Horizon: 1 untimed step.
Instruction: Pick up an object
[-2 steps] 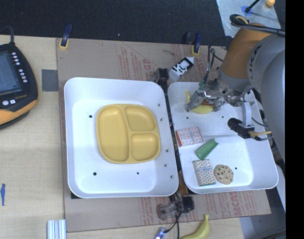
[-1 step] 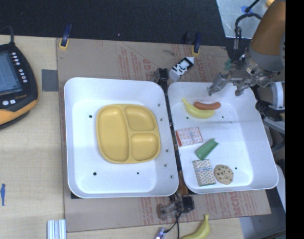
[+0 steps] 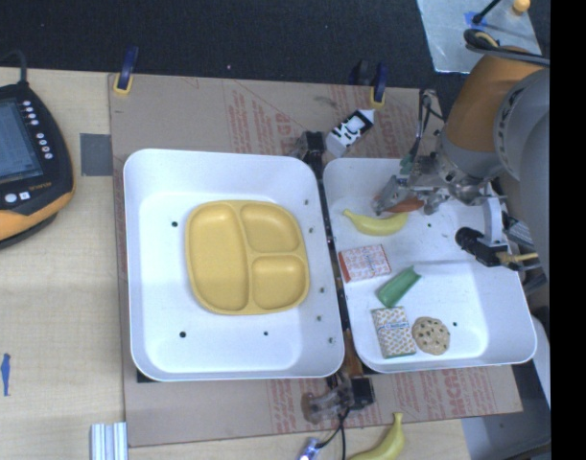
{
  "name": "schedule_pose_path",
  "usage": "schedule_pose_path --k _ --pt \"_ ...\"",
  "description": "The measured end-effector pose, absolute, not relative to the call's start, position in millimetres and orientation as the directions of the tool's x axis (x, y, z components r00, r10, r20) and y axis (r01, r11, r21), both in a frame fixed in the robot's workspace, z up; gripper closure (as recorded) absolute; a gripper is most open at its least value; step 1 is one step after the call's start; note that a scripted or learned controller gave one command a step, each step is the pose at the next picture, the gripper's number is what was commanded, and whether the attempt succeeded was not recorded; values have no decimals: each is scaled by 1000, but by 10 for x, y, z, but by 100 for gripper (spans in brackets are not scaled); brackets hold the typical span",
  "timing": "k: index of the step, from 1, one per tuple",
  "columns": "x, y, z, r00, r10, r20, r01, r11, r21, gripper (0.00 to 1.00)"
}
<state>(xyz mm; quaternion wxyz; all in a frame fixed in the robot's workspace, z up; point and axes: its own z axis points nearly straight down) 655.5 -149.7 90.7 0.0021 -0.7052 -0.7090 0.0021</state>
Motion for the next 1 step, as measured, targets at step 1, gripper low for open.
schedule_pose_path --k 1 --pt "6564 -1645 922 -3 1000 -1 1000 3 -1 0"
